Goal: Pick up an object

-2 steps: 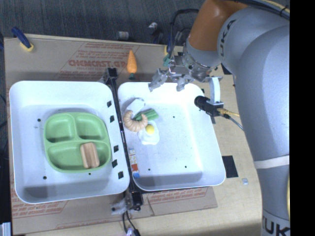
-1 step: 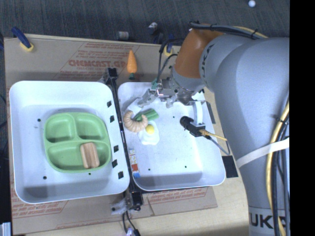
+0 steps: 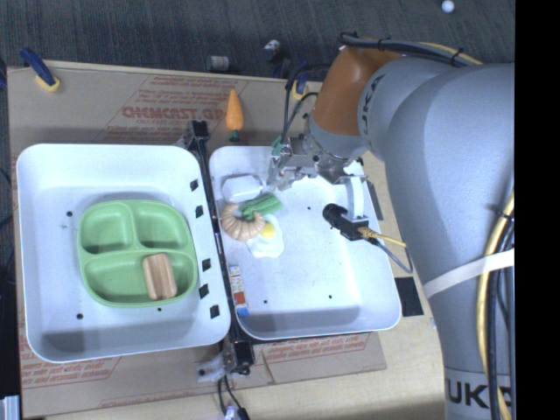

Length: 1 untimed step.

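A: What's the support?
B: Bench (image 3: 420,357), light wood, with a printed cardboard sheet (image 3: 157,103) laid flat over it.
A: What's directly on the cardboard?
B: Two white bins side by side, left bin (image 3: 35,234) and right bin (image 3: 350,309), touching along a black seam. Orange carrot-shaped toy (image 3: 234,110) lying behind them. Blue-and-yellow clamp (image 3: 39,70) at the far-left corner.
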Each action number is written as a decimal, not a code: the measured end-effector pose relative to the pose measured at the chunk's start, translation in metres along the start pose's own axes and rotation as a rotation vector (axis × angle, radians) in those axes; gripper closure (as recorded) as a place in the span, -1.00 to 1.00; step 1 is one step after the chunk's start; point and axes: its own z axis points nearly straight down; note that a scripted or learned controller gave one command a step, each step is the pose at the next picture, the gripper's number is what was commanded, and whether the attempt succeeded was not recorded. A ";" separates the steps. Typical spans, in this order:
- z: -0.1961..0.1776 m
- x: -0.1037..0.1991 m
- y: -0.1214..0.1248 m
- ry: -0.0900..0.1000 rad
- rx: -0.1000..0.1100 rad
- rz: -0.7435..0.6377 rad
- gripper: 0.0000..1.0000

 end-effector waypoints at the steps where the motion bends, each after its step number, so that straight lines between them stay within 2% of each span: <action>1: -0.073 0.033 -0.087 0.001 0.012 0.002 1.00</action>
